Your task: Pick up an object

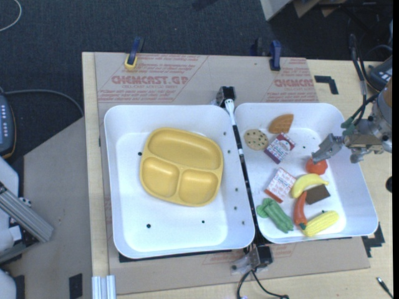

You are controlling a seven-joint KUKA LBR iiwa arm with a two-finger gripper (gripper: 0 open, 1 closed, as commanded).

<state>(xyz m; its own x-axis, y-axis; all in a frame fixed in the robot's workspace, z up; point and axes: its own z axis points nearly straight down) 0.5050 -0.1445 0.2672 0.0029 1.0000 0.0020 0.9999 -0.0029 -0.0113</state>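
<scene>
Yellow corn (321, 222): nearest rim of right bin (368, 198), beside banana (308, 184).
Red tomato (316, 166): directly under gripper (328, 148), likely target.
Claw state: cannot tell.
Risk: crowded toys; round tomato may squirt aside against banana.
Cookie (255, 139): far side, untouched.

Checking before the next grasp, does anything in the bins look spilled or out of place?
Nothing stands out. The yellow divided plate lies flat in the left bin; the toy food sits loosely inside the right bin.
</scene>
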